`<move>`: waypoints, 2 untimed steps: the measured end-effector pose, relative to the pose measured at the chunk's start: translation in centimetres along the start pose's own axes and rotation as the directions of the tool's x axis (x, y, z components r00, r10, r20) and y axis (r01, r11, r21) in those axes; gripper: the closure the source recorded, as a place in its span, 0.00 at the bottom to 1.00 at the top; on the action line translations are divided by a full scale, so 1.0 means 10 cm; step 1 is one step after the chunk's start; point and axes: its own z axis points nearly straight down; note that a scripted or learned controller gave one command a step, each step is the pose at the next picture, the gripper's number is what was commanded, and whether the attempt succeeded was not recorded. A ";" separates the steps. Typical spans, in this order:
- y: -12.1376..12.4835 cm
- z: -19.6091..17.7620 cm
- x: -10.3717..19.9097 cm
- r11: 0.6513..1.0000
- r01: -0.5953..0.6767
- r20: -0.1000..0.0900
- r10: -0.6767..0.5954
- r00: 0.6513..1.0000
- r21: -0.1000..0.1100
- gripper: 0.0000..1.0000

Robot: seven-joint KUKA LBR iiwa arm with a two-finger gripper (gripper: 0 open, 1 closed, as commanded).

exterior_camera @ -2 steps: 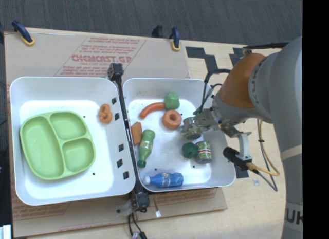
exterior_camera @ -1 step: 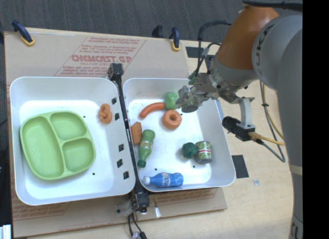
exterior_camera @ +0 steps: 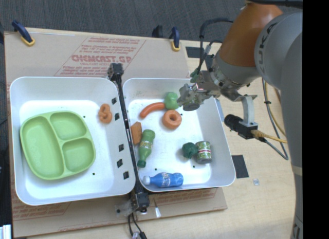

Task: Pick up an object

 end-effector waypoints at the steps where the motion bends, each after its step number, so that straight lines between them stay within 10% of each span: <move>1: 0.01 -0.10 0.00 1.000 0.006 0.000 -0.006 1.000 -0.001 1.00; 2: 0.02 -0.21 0.01 1.000 0.013 0.000 -0.013 1.000 -0.002 1.00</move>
